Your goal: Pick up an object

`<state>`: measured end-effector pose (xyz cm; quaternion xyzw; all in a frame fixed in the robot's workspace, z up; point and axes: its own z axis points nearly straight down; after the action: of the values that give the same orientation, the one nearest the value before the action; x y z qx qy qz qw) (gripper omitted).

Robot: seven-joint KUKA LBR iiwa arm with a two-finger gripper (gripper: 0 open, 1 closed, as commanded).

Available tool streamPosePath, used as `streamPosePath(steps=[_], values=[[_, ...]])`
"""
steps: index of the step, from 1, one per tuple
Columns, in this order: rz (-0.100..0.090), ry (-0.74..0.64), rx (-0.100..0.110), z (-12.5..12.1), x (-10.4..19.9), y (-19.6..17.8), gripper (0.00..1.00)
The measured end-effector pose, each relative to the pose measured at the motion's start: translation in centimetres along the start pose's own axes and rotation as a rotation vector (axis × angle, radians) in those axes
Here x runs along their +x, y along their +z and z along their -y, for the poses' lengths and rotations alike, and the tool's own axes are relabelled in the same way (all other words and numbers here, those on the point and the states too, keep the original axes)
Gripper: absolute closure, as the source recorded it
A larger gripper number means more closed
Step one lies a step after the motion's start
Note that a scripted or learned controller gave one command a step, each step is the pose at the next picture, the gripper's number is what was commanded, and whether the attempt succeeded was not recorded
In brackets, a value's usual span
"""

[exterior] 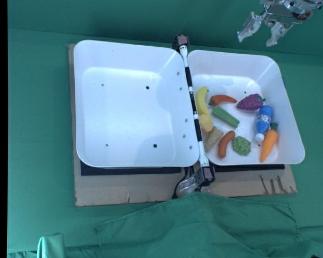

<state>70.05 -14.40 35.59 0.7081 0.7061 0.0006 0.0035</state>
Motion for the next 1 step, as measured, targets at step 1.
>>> streamPosePath(steps=[1], values=[[-0.003,0.000,0.012,0.18,1.11,10.23,0.00]])
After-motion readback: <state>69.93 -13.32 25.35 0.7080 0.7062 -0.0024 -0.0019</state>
